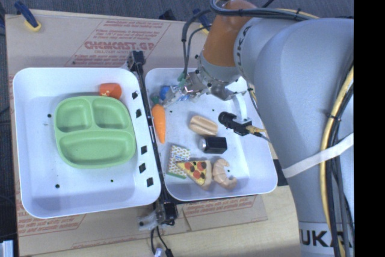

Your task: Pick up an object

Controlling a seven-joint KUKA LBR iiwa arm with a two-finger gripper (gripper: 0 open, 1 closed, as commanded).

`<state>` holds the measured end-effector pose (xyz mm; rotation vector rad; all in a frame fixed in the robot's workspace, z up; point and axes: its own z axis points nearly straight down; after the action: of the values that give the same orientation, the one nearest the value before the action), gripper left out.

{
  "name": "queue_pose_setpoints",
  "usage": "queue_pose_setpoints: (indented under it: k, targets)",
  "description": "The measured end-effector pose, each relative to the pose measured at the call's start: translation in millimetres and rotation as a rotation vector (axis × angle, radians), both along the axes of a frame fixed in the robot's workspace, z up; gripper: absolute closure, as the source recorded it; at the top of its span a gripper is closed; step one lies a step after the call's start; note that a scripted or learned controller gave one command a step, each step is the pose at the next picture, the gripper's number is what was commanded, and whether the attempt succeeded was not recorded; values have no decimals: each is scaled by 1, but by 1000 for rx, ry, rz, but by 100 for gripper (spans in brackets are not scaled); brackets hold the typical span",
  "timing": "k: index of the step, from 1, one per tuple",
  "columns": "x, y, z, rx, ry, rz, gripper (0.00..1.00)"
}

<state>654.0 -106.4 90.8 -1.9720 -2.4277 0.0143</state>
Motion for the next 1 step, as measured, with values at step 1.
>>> queue_pose_setpoints:
  k: [1]
  targets:
    - [0, 8, -1, -4, 1, -428, 0]
